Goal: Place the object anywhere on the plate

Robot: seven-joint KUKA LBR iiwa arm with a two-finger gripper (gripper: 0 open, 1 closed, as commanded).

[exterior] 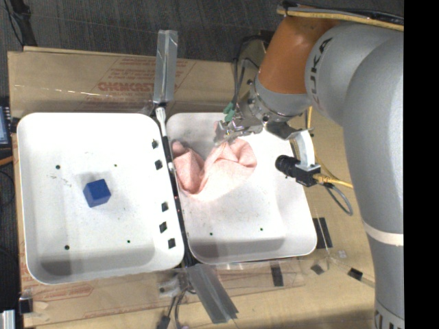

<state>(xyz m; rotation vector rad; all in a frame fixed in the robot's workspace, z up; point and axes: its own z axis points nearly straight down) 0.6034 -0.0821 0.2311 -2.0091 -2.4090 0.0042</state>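
Pink crumpled cloth [209, 166] hangs pinched in the clenched pincer [230, 130] over the right bin [233, 242].

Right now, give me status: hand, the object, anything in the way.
Hand over right bin, at pink cloth's top edge. Cloth bunched against bin divider. Blue cube alone in left bin. Grip unconfirmed.

Two shallow white bins sit side by side on the table: the left bin [41, 184] holds one blue cube [97, 192], the right bin [274, 225] one pink cloth [209, 166]. One grey robot arm [357, 101] reaches in.
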